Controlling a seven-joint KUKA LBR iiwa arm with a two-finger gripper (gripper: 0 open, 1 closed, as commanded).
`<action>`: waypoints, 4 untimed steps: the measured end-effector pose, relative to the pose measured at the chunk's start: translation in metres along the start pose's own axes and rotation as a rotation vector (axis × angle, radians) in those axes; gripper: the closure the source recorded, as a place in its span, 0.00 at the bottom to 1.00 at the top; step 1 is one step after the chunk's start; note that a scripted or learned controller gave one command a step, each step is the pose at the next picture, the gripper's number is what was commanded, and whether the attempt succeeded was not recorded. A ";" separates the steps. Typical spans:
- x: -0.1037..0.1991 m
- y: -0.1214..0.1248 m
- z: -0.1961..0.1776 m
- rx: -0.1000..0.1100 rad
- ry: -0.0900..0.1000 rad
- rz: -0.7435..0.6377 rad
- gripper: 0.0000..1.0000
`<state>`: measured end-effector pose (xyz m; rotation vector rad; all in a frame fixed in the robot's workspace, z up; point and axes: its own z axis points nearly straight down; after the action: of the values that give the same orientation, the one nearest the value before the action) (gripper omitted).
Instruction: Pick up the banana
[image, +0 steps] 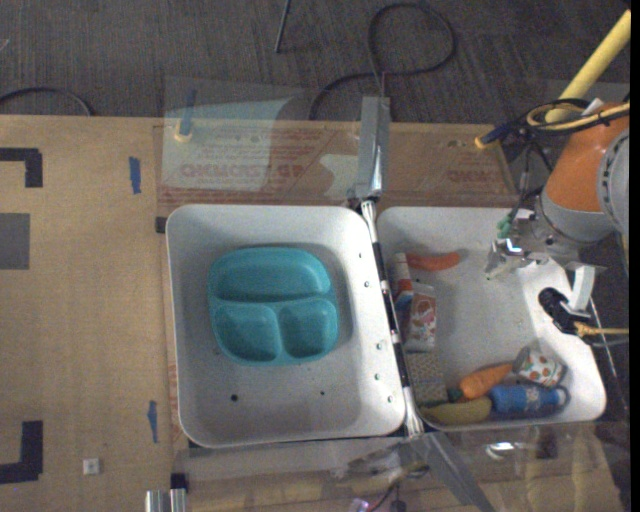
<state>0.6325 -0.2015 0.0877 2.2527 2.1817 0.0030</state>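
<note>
The banana (461, 410) lies at the bottom of the right bin (480, 300), low in the frame and close to the bin's front wall. It is yellow with a dark tip, and it lies almost flat, left to right. An orange carrot (487, 378) rests just above it and looks like it touches it. A blue toy (525, 400) sits just to its right, and a small cup with red spots (541, 367) is a bit further up. So the banana is in a tight spot.

Your gripper (512, 252) is up near the top right of that bin, well away from the banana. I cannot tell how it is set from here. An orange sausage (435, 260) lies to its left.

Bring the gripper down the frame to sit over the middle of the banana. Turn it so it closes across the thin way, not along the length. Come straight down, and watch the carrot and the front wall.

The teal tray (270, 303) in the left bin (200, 300) can stay alone.
</note>
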 end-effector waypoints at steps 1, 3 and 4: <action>0.072 -0.027 -0.002 -0.001 0.002 0.308 1.00; 0.100 0.033 0.000 0.001 0.001 0.769 1.00; 0.022 0.026 0.001 0.004 -0.001 1.027 1.00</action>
<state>0.6591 -0.1805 0.0867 3.0377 0.7944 0.0017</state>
